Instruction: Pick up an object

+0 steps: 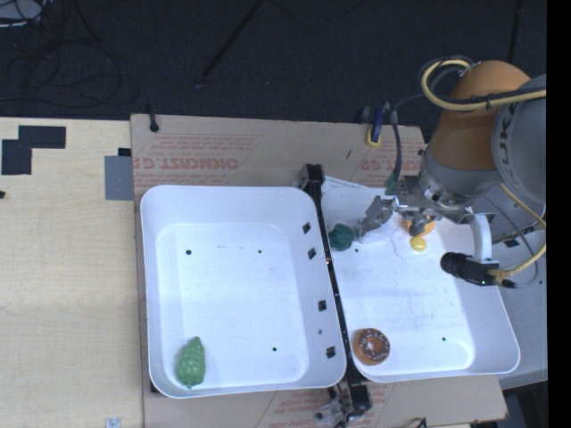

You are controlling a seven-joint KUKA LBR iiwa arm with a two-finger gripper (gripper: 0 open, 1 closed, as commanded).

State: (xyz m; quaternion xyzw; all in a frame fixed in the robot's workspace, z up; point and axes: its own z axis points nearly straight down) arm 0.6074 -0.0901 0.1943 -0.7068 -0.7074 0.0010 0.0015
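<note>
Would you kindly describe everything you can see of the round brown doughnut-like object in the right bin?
The round brown doughnut-like object is a small ring with a dark centre hole and pale speckles on its glazed-looking top. It looks like a toy. It lies flat on the floor of the right white bin, in the near left corner, close to the divider between the bins. Nothing else touches it; the gripper is far up the bin.

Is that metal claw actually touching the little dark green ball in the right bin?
Cannot tell. In the camera view the gripper ends right beside the green ball, with neither contact nor a gap plainly visible.
</note>
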